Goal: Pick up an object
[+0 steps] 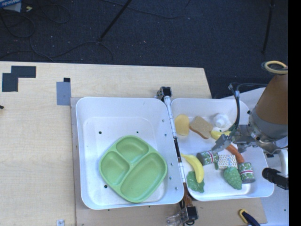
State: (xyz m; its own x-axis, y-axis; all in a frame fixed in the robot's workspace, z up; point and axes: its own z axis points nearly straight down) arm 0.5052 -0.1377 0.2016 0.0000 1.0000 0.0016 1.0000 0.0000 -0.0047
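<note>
My gripper [225, 143] hangs low over the middle of the right bin [221, 195], reaching in from the right under the orange-banded wrist. Just below it lie a small dark can [207, 157], an orange carrot [235, 153] and a checkered packet [227, 161]. A small yellow piece [216, 134] sits just to its upper left. Further left are a tan bread slice [201, 127], a yellow round piece [182, 125] and a banana [195, 165]. I see nothing held in the gripper.
The left bin [94, 121] holds a green divided plate [133, 168]. In the right bin there are also a white object [220, 120], a green leafy toy [195, 182], a green broccoli-like toy [233, 177] and a second can [246, 172]. Wooden bench lies to the left.
</note>
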